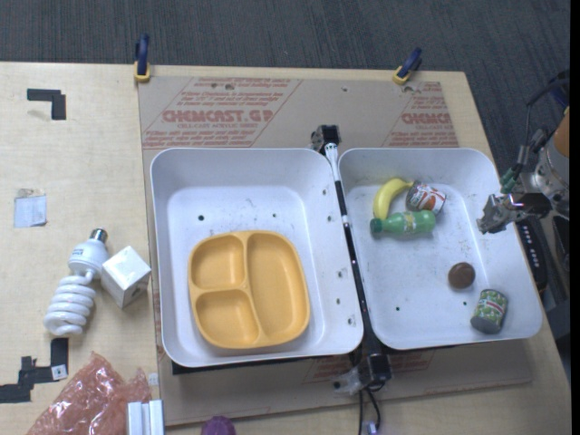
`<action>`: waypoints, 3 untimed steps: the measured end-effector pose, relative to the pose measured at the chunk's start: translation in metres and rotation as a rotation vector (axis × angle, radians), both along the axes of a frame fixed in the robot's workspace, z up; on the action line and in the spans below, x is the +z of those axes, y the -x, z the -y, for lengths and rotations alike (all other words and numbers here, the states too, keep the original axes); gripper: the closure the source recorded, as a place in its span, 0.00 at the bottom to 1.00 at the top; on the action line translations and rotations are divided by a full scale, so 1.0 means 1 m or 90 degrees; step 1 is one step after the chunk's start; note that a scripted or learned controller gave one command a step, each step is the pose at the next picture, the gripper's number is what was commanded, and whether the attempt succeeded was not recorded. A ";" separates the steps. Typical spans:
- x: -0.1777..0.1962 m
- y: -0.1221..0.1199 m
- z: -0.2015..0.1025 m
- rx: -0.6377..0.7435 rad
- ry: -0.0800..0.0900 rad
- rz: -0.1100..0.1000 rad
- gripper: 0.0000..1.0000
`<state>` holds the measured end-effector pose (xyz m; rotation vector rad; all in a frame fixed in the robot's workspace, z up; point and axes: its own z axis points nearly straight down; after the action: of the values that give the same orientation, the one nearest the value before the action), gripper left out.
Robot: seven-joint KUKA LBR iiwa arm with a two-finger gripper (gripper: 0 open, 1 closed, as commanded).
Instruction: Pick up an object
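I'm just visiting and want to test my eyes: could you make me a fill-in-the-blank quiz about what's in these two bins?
1. The yellow divided plate lies in the ____ bin.
2. The banana touches a ____ bottle.
3. The plate has ____ compartments.
4. The gripper hangs over the right bin's ____ edge.

Missing words: left; green; three; right

Arm and gripper, seen from above. The arm enters from the view's 3 o'clock edge, with an orange patch showing at the edge. The gripper [497, 212] points toward 9 o'clock, its dark tip hanging at the right rim of the right bin [426, 329]. Nothing shows between its fingers.
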<state>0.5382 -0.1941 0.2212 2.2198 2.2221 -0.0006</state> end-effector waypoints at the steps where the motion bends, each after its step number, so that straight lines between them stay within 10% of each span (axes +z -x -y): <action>1: -0.123 -0.003 -0.022 -0.001 0.000 0.000 0.00; 2: -0.129 -0.055 -0.072 0.000 0.000 0.000 0.00; 3: -0.129 0.030 -0.090 -0.002 -0.001 -0.001 0.00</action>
<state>0.5087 -0.1046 0.0921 2.2235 2.2201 -0.0007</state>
